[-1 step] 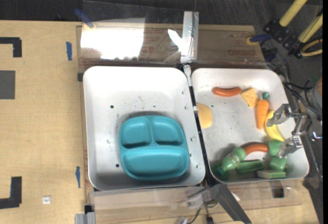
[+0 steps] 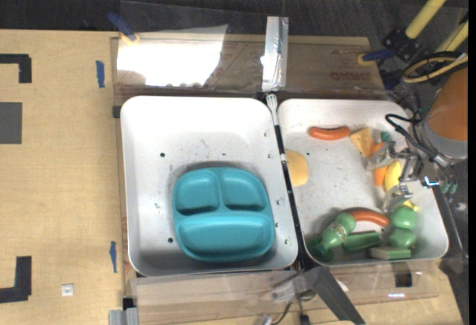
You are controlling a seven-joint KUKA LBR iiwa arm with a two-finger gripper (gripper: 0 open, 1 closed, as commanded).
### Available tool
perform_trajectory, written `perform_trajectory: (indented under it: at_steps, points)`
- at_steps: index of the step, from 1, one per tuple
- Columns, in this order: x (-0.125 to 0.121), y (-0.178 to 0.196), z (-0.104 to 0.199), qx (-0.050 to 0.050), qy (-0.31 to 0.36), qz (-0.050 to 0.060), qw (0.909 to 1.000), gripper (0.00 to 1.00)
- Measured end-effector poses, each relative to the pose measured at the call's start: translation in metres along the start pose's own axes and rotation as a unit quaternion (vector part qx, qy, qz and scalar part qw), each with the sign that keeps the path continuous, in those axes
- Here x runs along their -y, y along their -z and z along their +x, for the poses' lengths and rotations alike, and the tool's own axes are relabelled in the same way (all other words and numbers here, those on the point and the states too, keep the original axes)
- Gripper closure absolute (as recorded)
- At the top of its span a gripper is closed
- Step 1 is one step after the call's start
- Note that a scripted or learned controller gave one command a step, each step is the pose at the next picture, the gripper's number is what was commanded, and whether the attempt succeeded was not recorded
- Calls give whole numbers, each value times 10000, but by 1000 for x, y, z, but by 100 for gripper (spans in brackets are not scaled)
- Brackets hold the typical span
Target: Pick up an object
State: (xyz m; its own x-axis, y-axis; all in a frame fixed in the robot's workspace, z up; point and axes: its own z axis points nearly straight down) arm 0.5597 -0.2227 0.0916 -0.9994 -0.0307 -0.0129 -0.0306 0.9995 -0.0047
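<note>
**A:** Cardboard-topped bench [image 2: 59, 167], dark carpet behind. Two white bins side by side, left bin [image 2: 141, 123] and right bin [image 2: 327, 111]. Anything in the left?

**B:** Just a teal tray [image 2: 222, 213], three compartments, sitting low in the bin toward the near edge. Looks bare inside.

**A:** And the right?

**B:** Toy food, mostly. Orange sausage [image 2: 329, 133] lying near the far wall. Pale yellow round piece [image 2: 297, 168] up against the left wall. Yellow-orange bits [image 2: 364, 141] just right of the sausage. Then a pile in the near right corner: green pieces [image 2: 338, 230], a red-orange curved one [image 2: 368, 217] on top, another green lump [image 2: 404, 218] beside it.

**A:** Arm?

**B:** Coming in from the right, orange band [image 2: 452, 111] at the edge. Gripper [image 2: 405, 182] down over the right side of the right bin, just above the pile, next to an orange-yellow piece [image 2: 390, 173].

**A:** Holding anything?

**B:** Can't tell. Too much cable and clutter around the tip, too small to make out. Can't say whether anything is gripped.
</note>
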Motion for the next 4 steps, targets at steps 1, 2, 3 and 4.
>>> perform_trajectory:
  at_steps: [1, 2, 3, 4]
  points:
    - [-20, -2, 15, -13, -302, -7, 9995, 0]
    - [-30, -2, 14, -14, -498, -5, 9988, 0]
    - [-39, -2, 8, -1, -664, -1, 9978, 0]
    - [-31, -3, -3, -5, -1351, -13, 9908, 0]
